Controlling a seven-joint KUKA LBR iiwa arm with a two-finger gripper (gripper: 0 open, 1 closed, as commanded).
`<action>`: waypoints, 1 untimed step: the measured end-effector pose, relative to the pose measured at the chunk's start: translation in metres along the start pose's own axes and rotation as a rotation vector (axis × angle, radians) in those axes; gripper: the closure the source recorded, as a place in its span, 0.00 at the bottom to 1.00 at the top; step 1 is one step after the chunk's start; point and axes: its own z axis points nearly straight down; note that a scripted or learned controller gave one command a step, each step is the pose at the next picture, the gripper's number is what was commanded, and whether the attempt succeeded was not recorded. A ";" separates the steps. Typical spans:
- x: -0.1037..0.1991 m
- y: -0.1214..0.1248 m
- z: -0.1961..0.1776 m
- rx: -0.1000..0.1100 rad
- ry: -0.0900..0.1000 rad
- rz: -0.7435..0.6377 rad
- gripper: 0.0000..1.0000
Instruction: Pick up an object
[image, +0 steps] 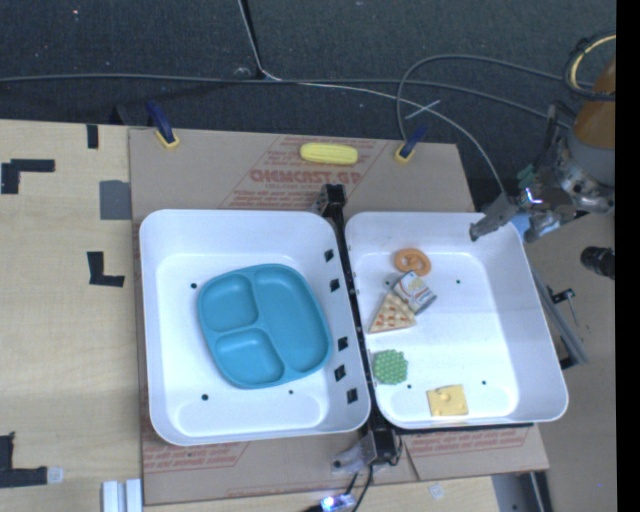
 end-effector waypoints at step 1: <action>0.000 0.002 -0.008 -0.012 -0.003 -0.003 0.00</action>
